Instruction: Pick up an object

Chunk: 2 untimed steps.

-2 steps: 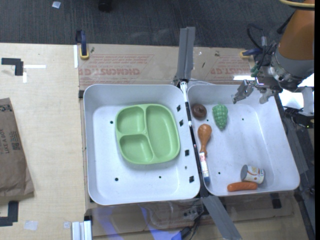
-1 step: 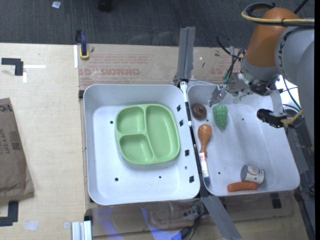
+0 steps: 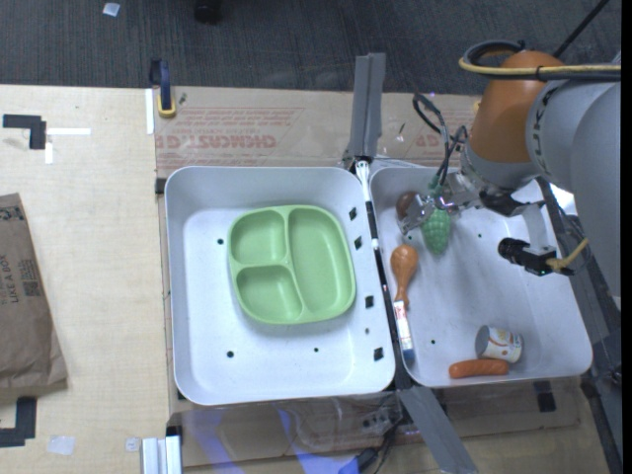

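Note:
My gripper [image 3: 433, 206] hangs over the back left part of the right bin [image 3: 553, 309]. A green bumpy toy [image 3: 436, 231] sits between its metal fingers, and they are shut on its top end. A small brown piece [image 3: 406, 203] lies just left of the gripper. Along the bin's left wall lies a tan drumstick-shaped toy [image 3: 403, 269]. A small white cup [image 3: 499, 344] lies on its side and an orange carrot-like stick [image 3: 479, 368] rests near the front wall.
The left bin [image 3: 197, 344] holds a light green divided plate [image 3: 292, 263]. The grey arm with its orange band [image 3: 509, 107] reaches in from the right over the right bin's back corner. A brown paper bag [image 3: 25, 294] lies on the bench at far left.

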Tool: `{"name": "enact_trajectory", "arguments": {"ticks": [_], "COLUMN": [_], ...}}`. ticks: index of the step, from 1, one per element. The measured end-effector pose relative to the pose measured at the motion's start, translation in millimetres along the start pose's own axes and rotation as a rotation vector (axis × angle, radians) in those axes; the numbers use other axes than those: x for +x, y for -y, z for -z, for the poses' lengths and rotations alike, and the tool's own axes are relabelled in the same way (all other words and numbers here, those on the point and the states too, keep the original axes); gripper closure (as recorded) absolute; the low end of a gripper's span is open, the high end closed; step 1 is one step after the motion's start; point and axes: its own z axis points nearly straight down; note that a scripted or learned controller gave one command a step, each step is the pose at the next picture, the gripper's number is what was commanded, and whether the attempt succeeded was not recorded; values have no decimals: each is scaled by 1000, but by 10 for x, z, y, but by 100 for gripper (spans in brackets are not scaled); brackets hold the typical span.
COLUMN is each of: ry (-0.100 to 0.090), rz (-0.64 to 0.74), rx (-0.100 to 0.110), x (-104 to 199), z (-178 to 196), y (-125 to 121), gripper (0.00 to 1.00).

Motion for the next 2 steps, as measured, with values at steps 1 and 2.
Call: {"name": "enact_trajectory", "arguments": {"ticks": [1, 2], "ry": [0, 0], "rz": [-3, 7], "rx": [0, 1], "x": [-12, 924], "z": [89, 988], "y": [1, -335], "gripper": [100, 100]}}
